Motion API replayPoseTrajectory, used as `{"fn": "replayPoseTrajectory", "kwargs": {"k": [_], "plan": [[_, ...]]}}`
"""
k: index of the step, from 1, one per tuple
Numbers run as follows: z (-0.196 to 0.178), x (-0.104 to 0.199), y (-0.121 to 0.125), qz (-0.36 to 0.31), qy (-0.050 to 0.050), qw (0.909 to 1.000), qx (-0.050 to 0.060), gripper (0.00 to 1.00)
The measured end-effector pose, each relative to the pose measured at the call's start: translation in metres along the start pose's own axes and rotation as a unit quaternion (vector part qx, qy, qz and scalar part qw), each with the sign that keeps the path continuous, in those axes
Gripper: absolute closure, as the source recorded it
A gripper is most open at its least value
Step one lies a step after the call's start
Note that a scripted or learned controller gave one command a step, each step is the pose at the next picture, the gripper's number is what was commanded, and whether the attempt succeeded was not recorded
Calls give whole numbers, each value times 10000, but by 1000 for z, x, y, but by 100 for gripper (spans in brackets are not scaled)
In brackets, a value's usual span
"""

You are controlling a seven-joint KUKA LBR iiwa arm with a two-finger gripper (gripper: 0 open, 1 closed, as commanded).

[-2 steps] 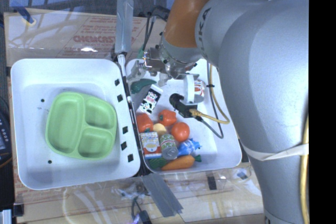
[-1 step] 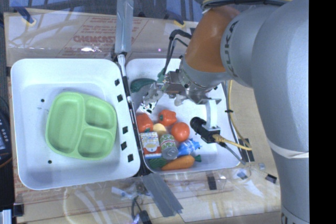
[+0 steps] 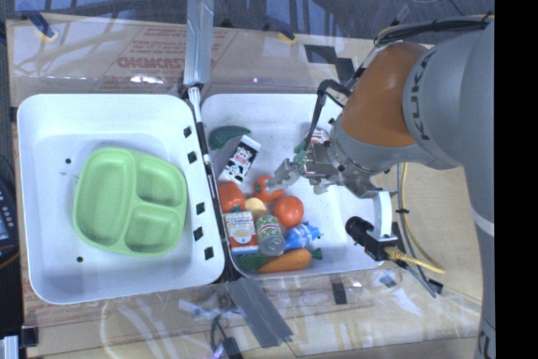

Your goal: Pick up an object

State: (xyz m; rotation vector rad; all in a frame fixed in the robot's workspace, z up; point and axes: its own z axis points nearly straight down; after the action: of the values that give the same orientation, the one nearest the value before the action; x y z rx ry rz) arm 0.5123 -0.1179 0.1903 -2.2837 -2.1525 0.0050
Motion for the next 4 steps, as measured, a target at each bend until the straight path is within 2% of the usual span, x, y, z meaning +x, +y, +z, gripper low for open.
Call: {"fn": "replayPoseTrajectory", "kwargs": {"k": [1,2,3,4], "plan": [[99,-25,38,-33,1,10000,-11,0],[90,-25,37,-50,1,10000,11,100],[95,21,53,-315,-4,9995,-17,100],[-1,62,97,3275,7,9448,0,100]]}}
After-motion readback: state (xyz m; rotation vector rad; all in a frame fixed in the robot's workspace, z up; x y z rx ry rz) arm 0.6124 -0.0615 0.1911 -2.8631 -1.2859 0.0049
